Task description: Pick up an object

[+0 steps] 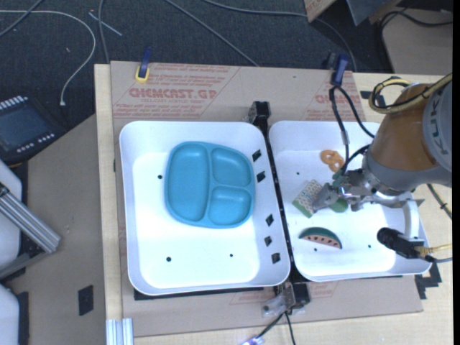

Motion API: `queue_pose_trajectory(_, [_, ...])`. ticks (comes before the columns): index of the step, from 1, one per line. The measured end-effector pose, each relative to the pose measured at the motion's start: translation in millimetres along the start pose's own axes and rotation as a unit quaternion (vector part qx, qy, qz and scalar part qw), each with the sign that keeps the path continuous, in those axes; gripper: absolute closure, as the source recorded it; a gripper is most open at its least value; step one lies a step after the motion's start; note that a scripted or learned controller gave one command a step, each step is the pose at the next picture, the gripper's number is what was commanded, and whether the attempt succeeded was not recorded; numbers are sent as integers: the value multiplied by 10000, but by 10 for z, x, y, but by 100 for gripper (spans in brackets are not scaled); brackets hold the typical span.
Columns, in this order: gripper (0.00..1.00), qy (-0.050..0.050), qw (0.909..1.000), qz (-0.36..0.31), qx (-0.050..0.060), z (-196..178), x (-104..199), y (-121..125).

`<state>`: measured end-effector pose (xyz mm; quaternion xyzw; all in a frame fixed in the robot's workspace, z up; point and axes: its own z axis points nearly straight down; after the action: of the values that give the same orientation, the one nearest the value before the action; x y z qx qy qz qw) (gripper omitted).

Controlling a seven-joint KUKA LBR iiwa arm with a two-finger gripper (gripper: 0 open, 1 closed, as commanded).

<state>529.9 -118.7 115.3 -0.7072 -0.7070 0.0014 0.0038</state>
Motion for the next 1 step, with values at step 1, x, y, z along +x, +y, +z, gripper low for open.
queue_pose_trajectory(1, [0, 8, 10000, -4, -36, 273, 7, 23])
